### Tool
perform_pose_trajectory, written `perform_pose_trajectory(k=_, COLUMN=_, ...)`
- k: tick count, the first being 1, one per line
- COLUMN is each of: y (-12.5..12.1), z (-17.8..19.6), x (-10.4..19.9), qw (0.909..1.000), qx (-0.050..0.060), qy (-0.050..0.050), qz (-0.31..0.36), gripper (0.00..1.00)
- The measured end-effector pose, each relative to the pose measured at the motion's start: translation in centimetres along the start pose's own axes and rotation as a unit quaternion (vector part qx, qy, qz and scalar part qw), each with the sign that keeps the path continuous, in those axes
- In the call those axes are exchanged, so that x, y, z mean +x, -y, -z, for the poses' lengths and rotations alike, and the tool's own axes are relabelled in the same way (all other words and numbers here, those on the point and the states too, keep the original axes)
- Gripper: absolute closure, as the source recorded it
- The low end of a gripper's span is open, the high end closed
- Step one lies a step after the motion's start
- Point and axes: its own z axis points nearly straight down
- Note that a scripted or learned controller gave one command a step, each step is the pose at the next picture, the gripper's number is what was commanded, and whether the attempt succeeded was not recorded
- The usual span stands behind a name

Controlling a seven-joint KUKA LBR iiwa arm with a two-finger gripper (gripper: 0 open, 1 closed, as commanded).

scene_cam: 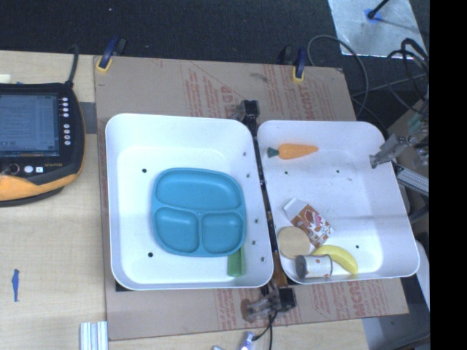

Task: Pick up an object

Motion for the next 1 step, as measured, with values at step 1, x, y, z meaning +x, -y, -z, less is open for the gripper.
perform_pose_trajectory(k=1, y=3.51, z=-8.02, x=4.24, qw=1.0000, qx=0.000, qy=0.000, qz=0.000, gripper=0.00)
